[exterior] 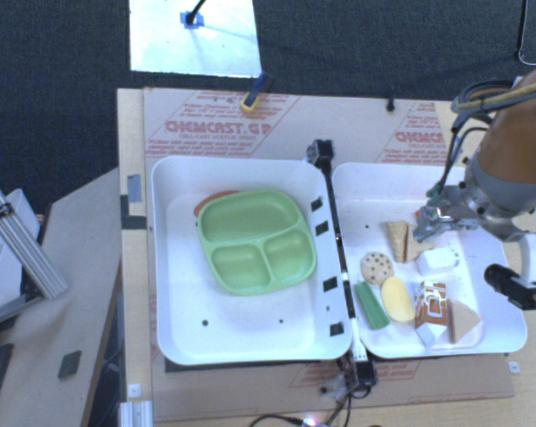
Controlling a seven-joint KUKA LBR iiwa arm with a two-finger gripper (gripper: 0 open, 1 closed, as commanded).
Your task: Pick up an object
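Under the gripper (431, 223), in the right bin (499, 336), lies a tan wedge (398, 238), the thing nearest to the fingertips. The gripper hangs just right of the wedge, and I cannot tell how far its fingers stand apart; nothing shows between them. The wedge looks like a light, stiff toy food, probably smooth plastic, so it may slip; I think the best hold is across its narrow sides near the wide end. Below the wedge is a round cookie (376, 266), and below that a green stick (370, 305) and a yellow lemon (397, 299). Right of the wedge lies a white block (438, 260), then lower an orange packet (432, 303) and a second tan wedge (464, 320). Far left of the wedge, in the left bin (174, 327), rests a green tray (255, 241) over something orange (213, 200).
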